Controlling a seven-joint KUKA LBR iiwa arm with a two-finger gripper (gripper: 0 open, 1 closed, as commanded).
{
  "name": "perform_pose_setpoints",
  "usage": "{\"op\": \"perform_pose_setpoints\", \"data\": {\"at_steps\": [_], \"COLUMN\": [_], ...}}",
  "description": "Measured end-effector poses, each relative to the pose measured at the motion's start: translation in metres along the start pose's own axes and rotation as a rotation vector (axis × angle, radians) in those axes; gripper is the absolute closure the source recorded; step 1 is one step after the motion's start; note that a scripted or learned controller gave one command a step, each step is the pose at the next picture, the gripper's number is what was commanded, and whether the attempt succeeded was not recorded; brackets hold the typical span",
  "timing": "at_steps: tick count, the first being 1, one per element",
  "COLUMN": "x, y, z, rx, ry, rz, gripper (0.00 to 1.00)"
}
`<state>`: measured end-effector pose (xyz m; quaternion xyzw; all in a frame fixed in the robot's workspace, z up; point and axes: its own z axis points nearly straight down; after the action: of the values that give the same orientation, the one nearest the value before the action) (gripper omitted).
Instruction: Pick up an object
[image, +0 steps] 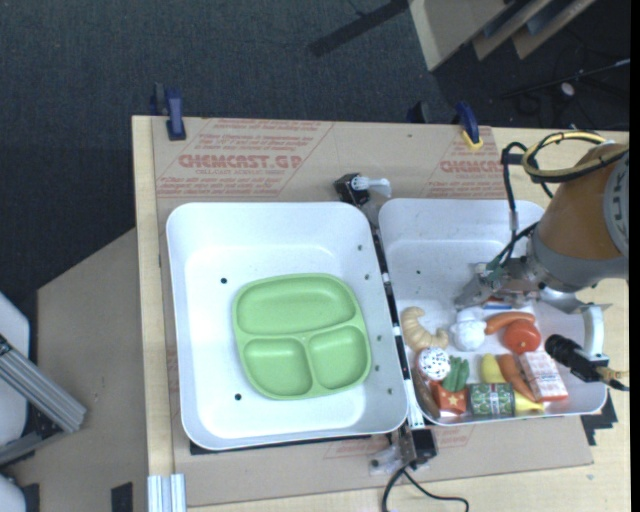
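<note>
The right bin (440, 235) holds a pile of toy food along its near side. In it are a white round piece (467, 331), a red tomato (521, 337), a beige bread-like piece (415, 325), a white dotted ball (433, 363), a green can (490, 400), a carrot (516, 376) and a red-and-white packet (546, 378). My gripper (487, 289) reaches in from the right. It hangs low over the bin, just above and behind the white round piece and the tomato. I see nothing clearly held in it.
The left bin (200, 250) holds a green divided plate (298, 333). The bins' shared wall (383, 290) runs just left of the pile. A black cable (520, 160) loops above the arm's orange band (580, 215). The far half of the right bin is bare white.
</note>
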<state>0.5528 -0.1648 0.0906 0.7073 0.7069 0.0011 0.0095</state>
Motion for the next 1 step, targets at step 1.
{"op": "perform_pose_setpoints", "data": {"at_steps": [1], "x": [-0.0013], "y": [0.0021], "z": [-0.0125], "rx": [-0.007], "ry": [-0.001], "rz": [0.001], "gripper": [1.0]}}
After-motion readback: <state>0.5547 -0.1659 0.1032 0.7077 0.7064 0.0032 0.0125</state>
